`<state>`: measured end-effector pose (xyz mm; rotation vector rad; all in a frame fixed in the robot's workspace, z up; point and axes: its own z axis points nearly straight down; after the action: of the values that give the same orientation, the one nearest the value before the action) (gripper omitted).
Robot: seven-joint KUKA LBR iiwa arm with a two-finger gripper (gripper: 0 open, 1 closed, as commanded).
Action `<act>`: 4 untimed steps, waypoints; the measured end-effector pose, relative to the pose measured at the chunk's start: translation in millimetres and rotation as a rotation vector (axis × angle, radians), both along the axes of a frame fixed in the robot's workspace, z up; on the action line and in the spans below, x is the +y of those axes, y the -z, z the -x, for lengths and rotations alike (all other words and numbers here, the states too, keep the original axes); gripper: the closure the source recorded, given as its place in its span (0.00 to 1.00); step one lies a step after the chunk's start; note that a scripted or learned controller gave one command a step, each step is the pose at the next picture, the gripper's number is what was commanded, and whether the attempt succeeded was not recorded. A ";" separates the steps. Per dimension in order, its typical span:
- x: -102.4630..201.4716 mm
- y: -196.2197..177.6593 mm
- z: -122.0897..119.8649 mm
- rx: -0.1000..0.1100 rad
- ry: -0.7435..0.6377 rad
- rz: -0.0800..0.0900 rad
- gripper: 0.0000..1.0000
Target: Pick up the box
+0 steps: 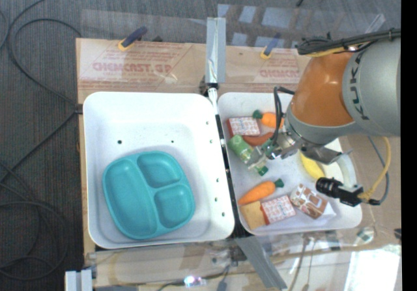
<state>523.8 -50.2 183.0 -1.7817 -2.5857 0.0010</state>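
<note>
Hovering over the right bin [352, 218], gripper [272, 153] sits near the green bottle [240, 146]; finger state: cannot tell. Red-patterned box [244, 126] lies flat at the bin's back left, beside a carrot [267, 118]. Likely light, stiff cardboard; pinch across short sides.

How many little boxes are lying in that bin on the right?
3. One box sits at the bin's far left, another at the near edge, and a third just right of it. The arm may hide more.
</note>
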 end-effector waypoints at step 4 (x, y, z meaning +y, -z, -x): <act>76.4 -7.4 -0.9 0.001 -0.271 0.000 1.00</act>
<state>524.7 26.3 190.5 -1.4151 -2.8023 0.0014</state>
